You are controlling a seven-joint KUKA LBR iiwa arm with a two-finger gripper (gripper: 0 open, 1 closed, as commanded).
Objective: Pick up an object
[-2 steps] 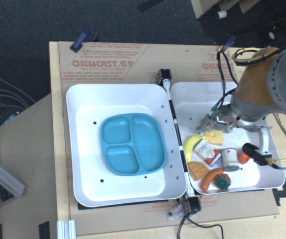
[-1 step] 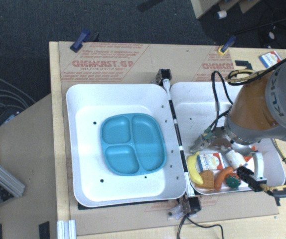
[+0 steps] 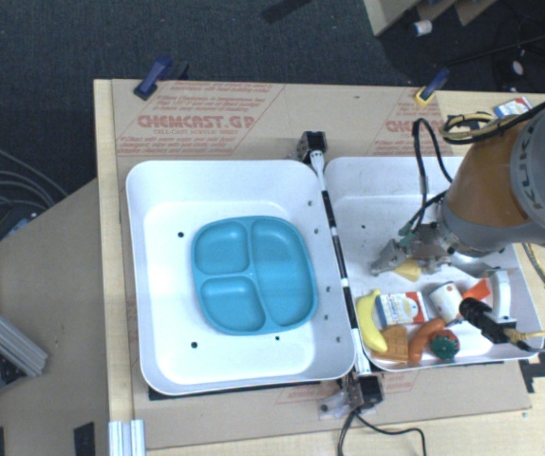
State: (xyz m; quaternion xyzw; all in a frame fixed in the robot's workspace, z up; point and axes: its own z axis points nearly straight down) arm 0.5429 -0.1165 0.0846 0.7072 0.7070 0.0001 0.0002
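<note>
My gripper is low inside the right white bin, near its middle, coming from the grey and orange arm on the right. A small pale yellow piece lies right under its tip, touching or nearly so. Along the bin's front edge lie a yellow banana, a small white carton with a red label, an orange carrot-like toy, a green round item and a white bottle-like item.
The left white bin holds a blue divided plate at its centre. A black divider rail runs between the bins. Bare floor shows at the back of the right bin.
</note>
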